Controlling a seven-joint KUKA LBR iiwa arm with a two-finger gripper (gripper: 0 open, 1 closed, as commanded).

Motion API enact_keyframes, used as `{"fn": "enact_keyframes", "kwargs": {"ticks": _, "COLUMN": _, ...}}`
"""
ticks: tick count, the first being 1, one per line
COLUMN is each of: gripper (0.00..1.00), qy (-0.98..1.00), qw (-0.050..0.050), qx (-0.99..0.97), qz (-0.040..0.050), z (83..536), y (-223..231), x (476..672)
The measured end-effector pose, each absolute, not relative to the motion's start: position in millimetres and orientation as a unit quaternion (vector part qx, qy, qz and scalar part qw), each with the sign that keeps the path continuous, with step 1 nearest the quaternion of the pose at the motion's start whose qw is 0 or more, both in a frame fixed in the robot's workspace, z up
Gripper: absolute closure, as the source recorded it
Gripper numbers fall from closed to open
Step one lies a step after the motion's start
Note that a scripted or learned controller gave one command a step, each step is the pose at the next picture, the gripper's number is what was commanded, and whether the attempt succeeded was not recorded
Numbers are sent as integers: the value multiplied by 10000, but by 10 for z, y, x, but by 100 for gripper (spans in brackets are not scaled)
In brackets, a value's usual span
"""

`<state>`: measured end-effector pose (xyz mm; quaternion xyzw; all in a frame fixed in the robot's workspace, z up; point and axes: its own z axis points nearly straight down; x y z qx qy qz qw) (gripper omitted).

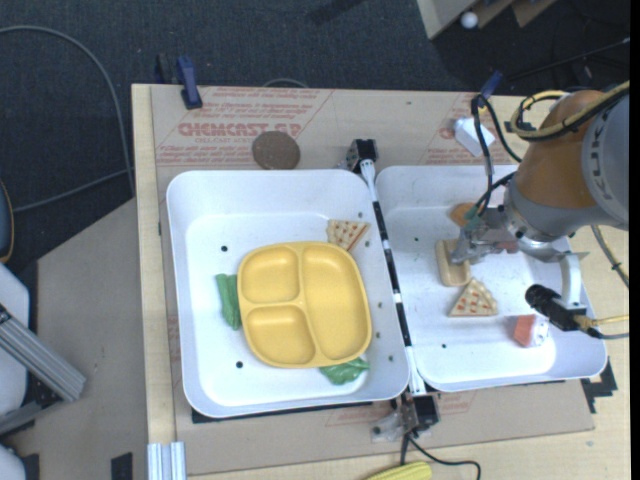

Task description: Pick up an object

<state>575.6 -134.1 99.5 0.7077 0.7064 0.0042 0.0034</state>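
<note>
Pincer (466,248) position was low in the right bin (420,318), directly over the tan block (447,264) at the bin's left-centre. Whether it was wide, narrow or closed on the block could not be told, as the wrist housing covered that area. The approach from the right presumably placed the arm (560,168) across the bin's far right portion.

Candidate objects in the right bin were the tan block, a triangular toast-like piece (473,299) just near of it, and a red and white block (528,331) toward the near right. An orange-brown item (461,212) at the far side was partly masked by the wrist and hard to identify.

The left bin (190,268) carried a yellow divided plate (303,303) resting over green pieces (229,299), which were partly hidden beneath its rim. A second toast piece (347,233) lay at the plate's far edge
</note>
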Motion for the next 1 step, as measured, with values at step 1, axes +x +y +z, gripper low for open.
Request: {"fn": "enact_keyframes", "kwargs": {"ticks": 1, "gripper": 100, "qy": 7076, "qw": 6, "qx": 7067, "qz": 6, "z": 2121, "y": -921, "x": 5112}}
